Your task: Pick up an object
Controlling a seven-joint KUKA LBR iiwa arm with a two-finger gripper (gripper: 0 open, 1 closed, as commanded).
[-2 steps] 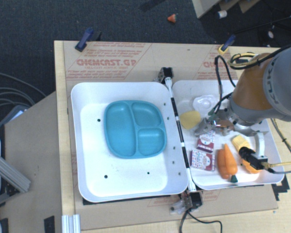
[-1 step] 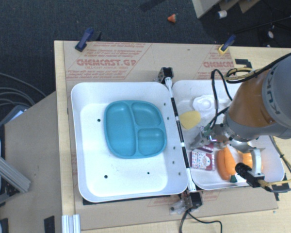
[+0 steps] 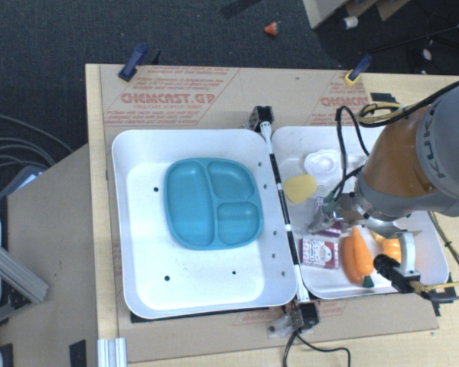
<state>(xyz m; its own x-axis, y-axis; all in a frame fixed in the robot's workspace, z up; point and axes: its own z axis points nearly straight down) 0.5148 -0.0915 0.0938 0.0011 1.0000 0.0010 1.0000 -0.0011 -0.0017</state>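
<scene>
Objects for pickup sit in the right bin [image 3: 436,270], i.e. the bin on the arm's side. Carrot-shaped orange item [image 3: 357,255] lies near the bin's front edge, dark tip pointing toward the front. Just beside it on the left: small flat packet [image 3: 320,253], white w/ dark red print. Behind the orange item, partly under the arm: a yellow-orange piece [image 3: 391,247]; shape cannot be made out. Toward the bin's back-left: pale yellow rounded item [image 3: 300,187], and behind that a white, glossy item [image 3: 321,162], touching or nearly so.

Gripper [image 3: 326,215] is low in the right bin, between the yellow item and the packet, approx. over the bin's left-centre. Finger spacing: cannot tell; metal parts there are small and blurred. No obj. is seen between them.

Arm [image 3: 413,159] enters from the right, orange band above the wrist, black cable looped over it.

Left bin [image 3: 130,205] holds a teal divided tray [image 3: 213,202] w/ three compartments, roughly centred. Both bins rest on a brown board w/ red lettering [image 3: 168,96]. Blue clip [image 3: 133,62] at the board's back-left edge; blue/yellow clip [image 3: 357,69] at back-right.
</scene>
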